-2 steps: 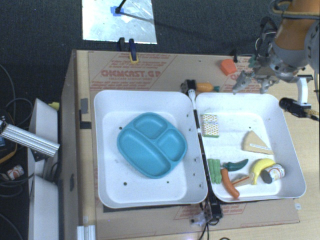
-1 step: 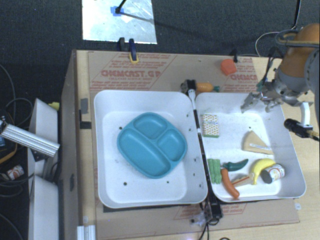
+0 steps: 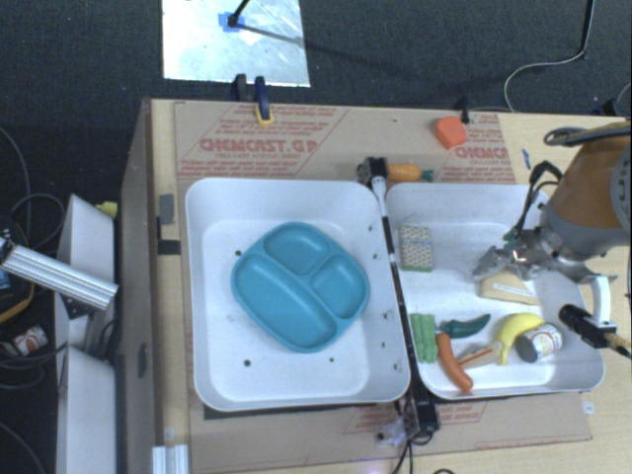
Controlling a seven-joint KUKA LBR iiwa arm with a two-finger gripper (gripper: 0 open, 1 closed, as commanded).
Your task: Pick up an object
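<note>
Brown cardboard-topped worktop [image 3: 296, 146] carries two shallow white bins. Claw [image 3: 506, 261] low in right bin [image 3: 464, 220], metal fingers [image 3: 491, 262] spread apart, gripping nothing, tips just above pale yellow wedge-shaped block [image 3: 506, 288]. Near it: yellow banana [image 3: 515, 332], small tin can [image 3: 541, 343], orange carrot [image 3: 453, 363], green pepper [image 3: 464, 325], speckled sponge block [image 3: 416, 248]. Left bin [image 3: 212, 265] holds blue divided plastic plate [image 3: 299, 284].

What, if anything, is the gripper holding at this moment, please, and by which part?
It cannot be told. The gripper sits low over a pale yellow wedge in the right bin.
</note>
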